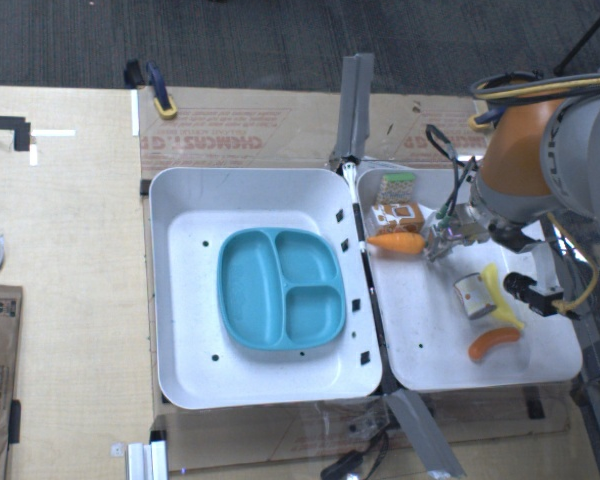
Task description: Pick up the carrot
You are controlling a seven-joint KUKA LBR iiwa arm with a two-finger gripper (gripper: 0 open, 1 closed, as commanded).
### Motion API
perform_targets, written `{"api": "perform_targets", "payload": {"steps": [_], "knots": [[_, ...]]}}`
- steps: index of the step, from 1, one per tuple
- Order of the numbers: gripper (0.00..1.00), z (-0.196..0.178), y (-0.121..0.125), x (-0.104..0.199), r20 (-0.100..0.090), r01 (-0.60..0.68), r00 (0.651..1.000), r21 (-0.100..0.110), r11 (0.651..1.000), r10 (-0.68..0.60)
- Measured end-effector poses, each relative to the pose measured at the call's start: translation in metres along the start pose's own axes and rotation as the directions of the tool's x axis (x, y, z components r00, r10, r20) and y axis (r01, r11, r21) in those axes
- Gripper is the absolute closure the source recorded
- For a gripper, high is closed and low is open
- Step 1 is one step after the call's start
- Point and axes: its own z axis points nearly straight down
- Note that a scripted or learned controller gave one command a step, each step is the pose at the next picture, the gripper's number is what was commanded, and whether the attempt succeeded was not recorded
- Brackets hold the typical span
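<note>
Grasp step: your end effector point(438, 240) sits touching the small orange plastic carrot point(396, 243) near the right white bin's point(420, 363) left wall; finger state unreadable. Next, confirm pinch, lift straight.

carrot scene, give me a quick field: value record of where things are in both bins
carrot: right bin, near its left wall, lying flat
tool: at the carrot's right end; grip not clear
left bin: holds a teal divided plate
right bin: carrot, bread slice, green packet, banana, sausage, small grey block
arm: over the right bin's upper right
</note>
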Motion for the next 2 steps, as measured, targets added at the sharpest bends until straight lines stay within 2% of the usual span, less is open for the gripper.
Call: {"api": "perform_targets", "payload": {"steps": [1, 2], "knots": [[0.0, 0.0, 0.002, 0.003, -0.001, 0.003, 1.0, -0.005, 1.0, -0.003], [0.0, 0.002, 0.052, -0.002, -0.004, 0.256, 0.967, 0.01, 0.967, -0.256]]}}
